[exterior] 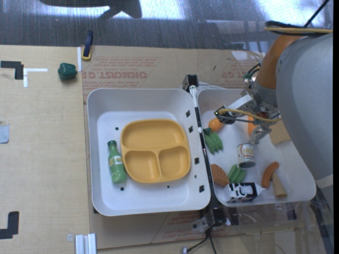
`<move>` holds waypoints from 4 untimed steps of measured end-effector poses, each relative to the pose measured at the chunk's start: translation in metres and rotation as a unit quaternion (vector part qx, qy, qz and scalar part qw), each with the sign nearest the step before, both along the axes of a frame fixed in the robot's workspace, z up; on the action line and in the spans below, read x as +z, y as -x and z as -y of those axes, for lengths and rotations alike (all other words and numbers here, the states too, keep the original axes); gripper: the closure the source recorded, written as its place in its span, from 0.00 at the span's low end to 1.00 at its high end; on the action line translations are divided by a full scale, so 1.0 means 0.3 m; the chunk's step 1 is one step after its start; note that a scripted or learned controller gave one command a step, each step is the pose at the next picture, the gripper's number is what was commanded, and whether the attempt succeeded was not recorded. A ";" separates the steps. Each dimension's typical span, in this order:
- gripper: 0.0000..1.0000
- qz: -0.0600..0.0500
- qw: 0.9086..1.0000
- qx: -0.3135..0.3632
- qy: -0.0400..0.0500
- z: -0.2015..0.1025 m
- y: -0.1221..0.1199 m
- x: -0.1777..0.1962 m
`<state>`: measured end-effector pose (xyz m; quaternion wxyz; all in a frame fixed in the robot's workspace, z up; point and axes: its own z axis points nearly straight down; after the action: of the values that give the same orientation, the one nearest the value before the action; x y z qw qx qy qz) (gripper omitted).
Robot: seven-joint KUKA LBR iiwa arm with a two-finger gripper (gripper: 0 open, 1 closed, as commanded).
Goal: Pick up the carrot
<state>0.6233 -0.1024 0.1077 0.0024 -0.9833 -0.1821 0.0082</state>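
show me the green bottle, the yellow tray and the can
green bottle (116,163): camera view, its label
yellow tray (151,135): camera view, floor of its top compartment
can (246,155): camera view, its side

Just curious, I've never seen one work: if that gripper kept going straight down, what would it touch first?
Probably the carrot, the orange piece right under the gripper; depth is unclear.

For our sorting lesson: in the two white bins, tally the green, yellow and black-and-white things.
Green: 3 (bottle, pod bunch, second bunch)
Yellow: 1 (divided plate)
Black-and-white: 1 (carton)
Total: 5
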 end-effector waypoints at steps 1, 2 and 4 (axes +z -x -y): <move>1.00 -0.002 1.000 0.003 0.000 0.001 0.001 0.027; 1.00 0.007 0.999 -0.047 0.001 -0.278 0.065 0.335; 1.00 0.008 0.997 -0.083 0.002 -0.618 0.109 0.663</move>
<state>0.5904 0.0829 0.3066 -0.0008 -0.9950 -0.0998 0.0004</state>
